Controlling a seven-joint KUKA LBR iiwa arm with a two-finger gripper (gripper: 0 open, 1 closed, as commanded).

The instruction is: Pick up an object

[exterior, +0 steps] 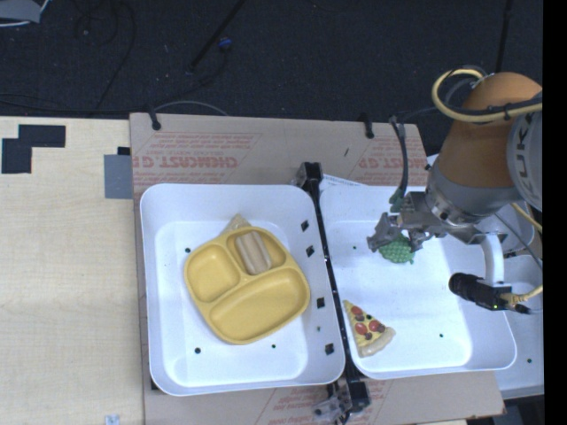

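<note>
My gripper [397,239] hangs over the back half of the right bin [443,343]. A small green, bumpy object [399,253] lies right under its tip, partly covered by it; whether it is gripped or resting on the bin floor is not visible. A toy pizza slice [368,328] lies near the front left of the same bin, apart from the gripper.
The left bin [168,326] holds a yellow divided plate [252,304] with a tan bread-like piece [255,251] in its back compartment. A black divider [323,264] runs between the two bins. The arm's orange and grey body [487,149] looms over the right bin's back right.
</note>
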